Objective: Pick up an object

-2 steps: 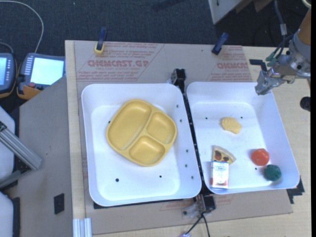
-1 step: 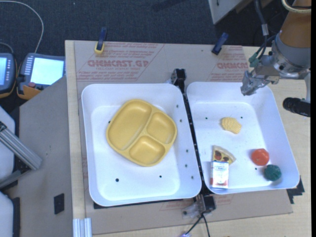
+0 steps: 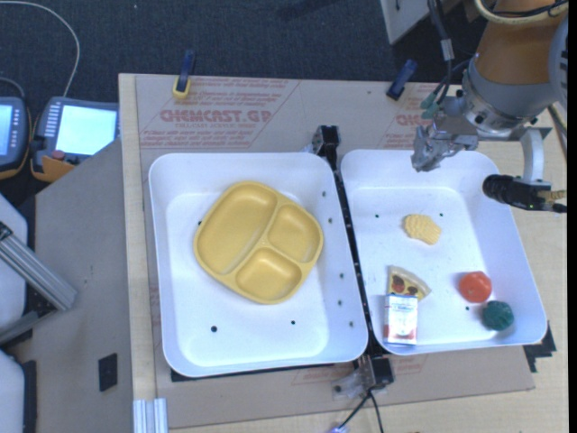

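My gripper (image 3: 424, 161) hangs over the back edge of the right bin (image 3: 451, 336), near its far left corner, with nothing visible in it. A pale yellow, lumpy food piece (image 3: 422, 228) lies in that bin, a little in front of the gripper. Closer to the front are a pizza slice (image 3: 407, 284) and a small red and white carton (image 3: 402, 318). A red tomato-like ball (image 3: 475, 286) and a dark green ball (image 3: 497, 315) sit at the front right.
The left bin (image 3: 176, 242) holds a yellow divided plate (image 3: 259, 241). A black clamp (image 3: 325, 139) sits at the back between the two bins. Brown cardboard lies under both bins.
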`<state>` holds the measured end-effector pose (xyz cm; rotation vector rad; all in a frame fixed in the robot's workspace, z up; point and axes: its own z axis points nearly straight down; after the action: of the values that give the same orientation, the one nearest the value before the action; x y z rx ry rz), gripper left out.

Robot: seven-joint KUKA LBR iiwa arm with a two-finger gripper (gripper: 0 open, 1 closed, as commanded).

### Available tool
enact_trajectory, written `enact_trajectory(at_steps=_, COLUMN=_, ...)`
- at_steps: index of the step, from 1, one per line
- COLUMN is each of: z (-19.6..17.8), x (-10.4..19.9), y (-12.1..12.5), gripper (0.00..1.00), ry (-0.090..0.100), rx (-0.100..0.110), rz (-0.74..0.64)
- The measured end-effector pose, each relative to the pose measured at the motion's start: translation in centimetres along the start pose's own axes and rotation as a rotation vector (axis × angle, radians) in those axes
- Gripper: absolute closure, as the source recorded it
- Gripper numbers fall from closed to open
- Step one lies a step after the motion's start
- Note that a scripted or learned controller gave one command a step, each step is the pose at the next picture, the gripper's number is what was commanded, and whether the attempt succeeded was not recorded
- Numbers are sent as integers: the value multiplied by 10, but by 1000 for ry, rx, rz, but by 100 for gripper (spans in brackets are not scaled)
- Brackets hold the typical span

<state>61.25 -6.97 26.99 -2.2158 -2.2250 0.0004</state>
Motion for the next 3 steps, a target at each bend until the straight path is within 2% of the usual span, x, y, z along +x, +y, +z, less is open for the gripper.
enact_trajectory(at_steps=1, z=1, x=57, y=-1, gripper=100, ry=0, rx=0, rz=0)
enact_trajectory(at_steps=2, z=4, x=108, y=8, gripper=100, ry=-1, rx=-3, rz=0)
enact_trajectory(at_steps=3, z=30, x=159, y=8, gripper=100, ry=-1, rx=3, rz=0)
